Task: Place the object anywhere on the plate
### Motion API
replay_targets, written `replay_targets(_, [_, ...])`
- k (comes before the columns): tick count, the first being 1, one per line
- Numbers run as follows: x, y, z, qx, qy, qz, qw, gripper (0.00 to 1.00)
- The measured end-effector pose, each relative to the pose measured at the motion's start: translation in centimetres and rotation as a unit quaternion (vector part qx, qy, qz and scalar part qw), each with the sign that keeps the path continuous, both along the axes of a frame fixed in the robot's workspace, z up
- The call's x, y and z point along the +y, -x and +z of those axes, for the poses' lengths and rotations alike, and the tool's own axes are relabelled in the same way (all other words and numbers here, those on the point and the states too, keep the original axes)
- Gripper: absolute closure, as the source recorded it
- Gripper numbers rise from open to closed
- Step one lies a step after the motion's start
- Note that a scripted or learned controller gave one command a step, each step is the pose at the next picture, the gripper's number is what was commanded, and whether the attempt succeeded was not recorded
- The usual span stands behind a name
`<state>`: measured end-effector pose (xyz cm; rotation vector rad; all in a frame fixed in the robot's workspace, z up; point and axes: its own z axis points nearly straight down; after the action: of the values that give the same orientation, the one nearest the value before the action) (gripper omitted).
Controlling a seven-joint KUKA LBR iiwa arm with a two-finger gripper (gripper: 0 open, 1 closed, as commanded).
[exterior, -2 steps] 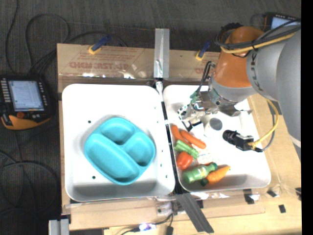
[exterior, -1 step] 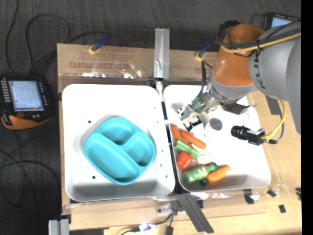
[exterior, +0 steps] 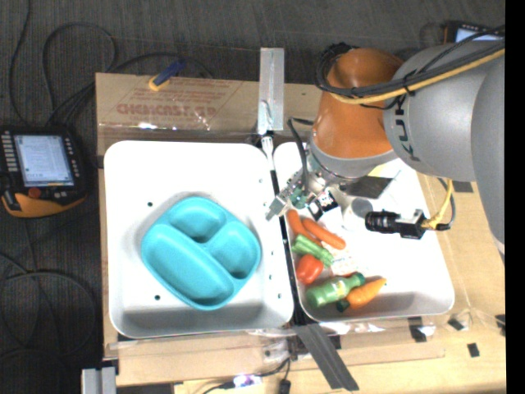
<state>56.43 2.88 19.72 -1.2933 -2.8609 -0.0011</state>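
Turquoise plastic plate with three compartments (exterior: 201, 251) sits in the left shallow white bin (exterior: 131, 171), nothing on it, so no placement done. All candidate objects are in the right shallow white bin (exterior: 426, 290), clustered along its left side: a long orange toy carrot (exterior: 321, 233), a green bean-like piece (exterior: 310, 249), a red pepper-shaped toy (exterior: 308, 269), a green bottle-shaped toy (exterior: 336, 289) and a second orange carrot-like piece (exterior: 367, 290) near the front wall, plus a small pale item (exterior: 343, 263) between them, too small to identify. The grey arm with the orange band (exterior: 357, 113) leans over the right bin, and its two-finger gripper (exterior: 297, 195) is low near the divider between bins, just above the upper end of the long carrot. Cannot tell its grip state; metal parts blur together and no object is visibly between them. Judging by this: grasp not confirmed, then lift, carry left over the divider and release on the plate all remain. Task at the start.
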Motion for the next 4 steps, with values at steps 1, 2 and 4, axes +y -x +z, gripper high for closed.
replay_targets(1, [2.0,6.0,0.9,0.000,0.0004,0.075,0.9972,1.00])
replay_targets(2, [11.3,6.3,1.8,0.000,0.0003,0.142,0.9899,1.00])
replay_targets(4, [17.7,7.2,-9.3,-0.012,-0.0013,0.041,0.9991,0.00])
